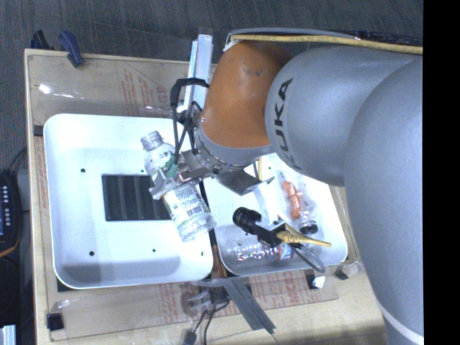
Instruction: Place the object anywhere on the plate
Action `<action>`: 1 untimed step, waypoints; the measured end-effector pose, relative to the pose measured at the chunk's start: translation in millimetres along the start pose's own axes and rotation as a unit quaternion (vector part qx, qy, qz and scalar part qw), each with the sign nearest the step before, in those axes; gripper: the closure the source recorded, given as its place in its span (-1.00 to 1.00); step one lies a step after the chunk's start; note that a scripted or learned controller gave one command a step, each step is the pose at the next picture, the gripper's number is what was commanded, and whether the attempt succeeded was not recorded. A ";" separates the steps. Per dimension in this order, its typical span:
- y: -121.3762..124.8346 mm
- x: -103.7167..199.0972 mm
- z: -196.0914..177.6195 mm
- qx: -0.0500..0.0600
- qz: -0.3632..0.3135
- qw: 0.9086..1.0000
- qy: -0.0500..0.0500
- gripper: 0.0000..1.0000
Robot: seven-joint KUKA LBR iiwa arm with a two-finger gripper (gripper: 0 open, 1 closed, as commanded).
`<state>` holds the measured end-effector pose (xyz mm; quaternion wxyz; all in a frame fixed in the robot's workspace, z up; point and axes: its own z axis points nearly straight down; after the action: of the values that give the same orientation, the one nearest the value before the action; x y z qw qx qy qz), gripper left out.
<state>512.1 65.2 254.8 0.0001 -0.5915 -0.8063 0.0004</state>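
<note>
Over the left bin (75, 254), the arm (338, 121) reaches in from the right, its orange band (241, 95) bulking large above the wrist. And there is the pincer (176, 178), clamped across the middle of a clear plastic bottle (187, 208), a finger showing on either side of it. That is a grasp, by the look of it!

The bottle hangs at a slant. Its white cap (151, 141) points up and to the left, and its base swings down to the right, out over the rim where the two bins meet. There is a pale printed label round its body and a touch of green near the neck.

Just beside it lies the plate (126, 196), a dark ribbed rectangle flat on the floor of the left bin. The bottle's upper half crosses the plate's right end in this view, while the lower half is clear of it.

Over in the right bin (339, 244), a clear packet with something orange inside (293, 198) lies near the far wall, and a shiny clear wrapper (248, 251) lies by the near edge.

Both bins rest on a pale wooden worktop (108, 77), with two blue clamps (70, 47) at its top left corner.
</note>
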 end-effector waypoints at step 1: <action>37.1 -30.9 -6.7 0.000 -0.091 0.996 0.000 1.00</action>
<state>556.8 46.9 261.5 0.0000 -0.5161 -0.8565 0.0005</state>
